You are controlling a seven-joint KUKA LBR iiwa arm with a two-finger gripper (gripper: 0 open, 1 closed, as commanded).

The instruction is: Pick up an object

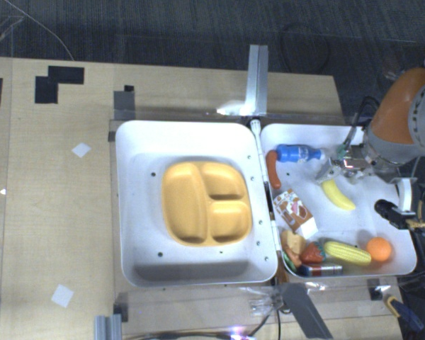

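Observation:
My gripper point(346, 167) hangs low over the back of the right bin point(408, 264). A small yellow banana point(338, 195) lies just in front of it, and a blue bottle point(298, 153) lies on its side to its left. Whether the gripper touches the banana is unclear. A reddish sausage point(271, 168) rests along the bin's left wall. Nearer the front are a red-and-white snack packet point(295, 211), a corn cob point(347, 253) and an orange point(379, 248).
The left bin point(131, 261) holds a yellow divided tray point(205, 202). A red item and some smaller pieces point(308, 255) crowd the right bin's front left corner. A metal post point(258, 80) stands behind the divide between the bins.

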